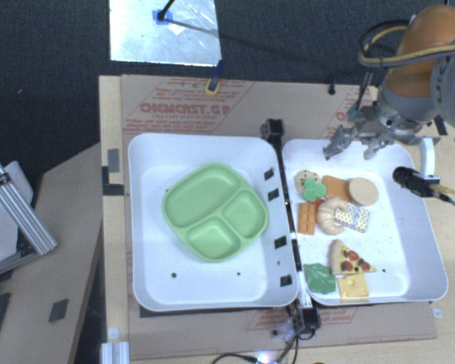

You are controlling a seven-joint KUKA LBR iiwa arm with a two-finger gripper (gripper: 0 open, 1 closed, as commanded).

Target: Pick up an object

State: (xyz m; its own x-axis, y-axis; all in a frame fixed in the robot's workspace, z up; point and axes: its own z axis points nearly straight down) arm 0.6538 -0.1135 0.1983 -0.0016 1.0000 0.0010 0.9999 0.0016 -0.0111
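1. The end effector hangs over the far end of the right-hand white bin, as the camera sees it. Its two fingers are spread apart and released, with nothing between them.
2. Nearest to it, just in front in the same bin, lie a pale cookie, a green broccoli piece touching the cookie, a flat orange-brown slab and a round tan bun. None of them touches the fingers.
3. Further toward the camera sit an orange strip, a ridged bread roll and a small patterned packet resting against the roll.
4. At the near end of that bin are a pizza slice, a green leaf and a yellow cheese square, with the cheese just beside the leaf.
5. All the loose pieces that could be picked up are thus in the right-hand bin, gathered along its left half.
6. The left-hand white bin holds a green divided plate, lying flat near its middle.
7. Both bins rest side by side on a sheet of cardboard laid on the surface.
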